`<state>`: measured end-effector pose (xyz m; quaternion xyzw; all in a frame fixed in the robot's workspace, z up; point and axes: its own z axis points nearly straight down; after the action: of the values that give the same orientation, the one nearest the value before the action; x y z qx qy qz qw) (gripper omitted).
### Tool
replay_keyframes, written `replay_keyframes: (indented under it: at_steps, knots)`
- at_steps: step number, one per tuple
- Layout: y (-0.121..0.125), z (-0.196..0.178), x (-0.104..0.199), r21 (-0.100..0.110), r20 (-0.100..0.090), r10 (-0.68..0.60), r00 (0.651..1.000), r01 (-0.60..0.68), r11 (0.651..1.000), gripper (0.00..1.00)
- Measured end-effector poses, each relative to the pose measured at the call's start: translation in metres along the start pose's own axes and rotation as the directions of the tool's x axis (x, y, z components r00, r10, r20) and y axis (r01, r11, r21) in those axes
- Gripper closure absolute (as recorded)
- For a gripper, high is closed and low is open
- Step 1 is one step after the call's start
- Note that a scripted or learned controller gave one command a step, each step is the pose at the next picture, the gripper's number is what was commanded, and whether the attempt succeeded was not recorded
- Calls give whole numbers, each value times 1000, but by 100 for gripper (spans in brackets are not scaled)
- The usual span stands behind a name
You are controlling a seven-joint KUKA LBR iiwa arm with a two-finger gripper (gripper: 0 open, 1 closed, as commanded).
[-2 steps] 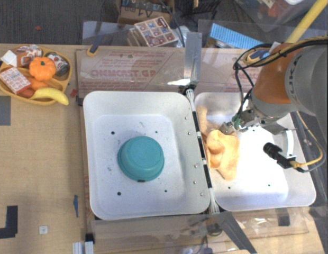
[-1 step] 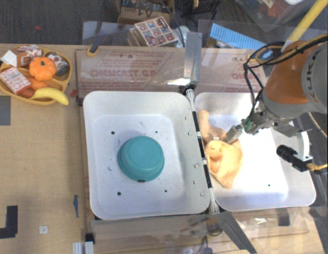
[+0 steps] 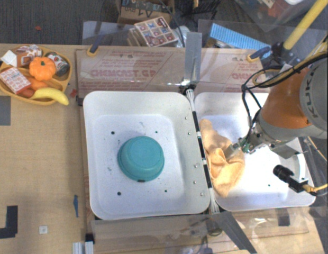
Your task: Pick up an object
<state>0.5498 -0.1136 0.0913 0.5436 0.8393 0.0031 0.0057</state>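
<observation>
A crumpled yellow-orange cloth [image 3: 221, 157] lies along the left side of the right bin [image 3: 270, 192]. My gripper [image 3: 237, 149] reaches in from the right and sits at the cloth's right edge, low over the bin floor, touching or nearly touching the fabric. A teal bowl [image 3: 142, 158] rests upside down in the middle of the left bin [image 3: 100, 120].
The arm's orange band [image 3: 283, 107] and grey wrist hang over the right bin's right half, with black cables looping above. A tray of toy food [image 3: 34, 75] with a banana and a pumpkin sits at the far left of the bench. Clutter lies beyond the bins' back wall.
</observation>
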Motion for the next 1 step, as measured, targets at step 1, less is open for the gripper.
replay_keyframes:
  at_steps: [1]
  knots:
    - [58,1,-13,1,2,-70,998,70,998,0]
